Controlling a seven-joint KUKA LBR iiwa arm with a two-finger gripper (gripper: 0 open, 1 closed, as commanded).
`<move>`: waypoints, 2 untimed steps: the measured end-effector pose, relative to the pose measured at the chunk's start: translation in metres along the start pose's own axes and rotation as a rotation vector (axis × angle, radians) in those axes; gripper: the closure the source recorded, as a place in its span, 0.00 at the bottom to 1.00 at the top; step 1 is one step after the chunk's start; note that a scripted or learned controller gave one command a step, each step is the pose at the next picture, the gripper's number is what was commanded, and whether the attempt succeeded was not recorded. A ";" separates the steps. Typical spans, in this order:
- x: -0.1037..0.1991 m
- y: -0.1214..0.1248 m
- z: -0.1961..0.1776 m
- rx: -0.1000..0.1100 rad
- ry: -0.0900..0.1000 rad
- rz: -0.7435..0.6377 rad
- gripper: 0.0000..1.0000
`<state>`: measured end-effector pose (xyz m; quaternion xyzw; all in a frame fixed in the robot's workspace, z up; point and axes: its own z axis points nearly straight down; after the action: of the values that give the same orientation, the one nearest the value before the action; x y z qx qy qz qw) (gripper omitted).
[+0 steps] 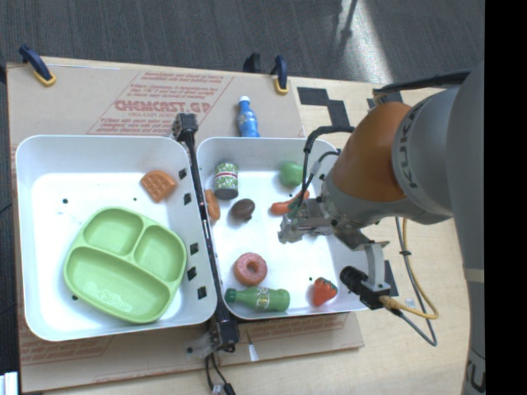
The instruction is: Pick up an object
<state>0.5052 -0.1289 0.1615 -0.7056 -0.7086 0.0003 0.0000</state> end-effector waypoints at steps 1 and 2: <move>-0.047 -0.029 -0.049 -0.001 0.000 0.000 1.00; 0.002 0.019 -0.074 -0.001 0.001 -0.002 1.00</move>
<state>0.5246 -0.1269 0.2353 -0.7048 -0.7094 -0.0003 0.0002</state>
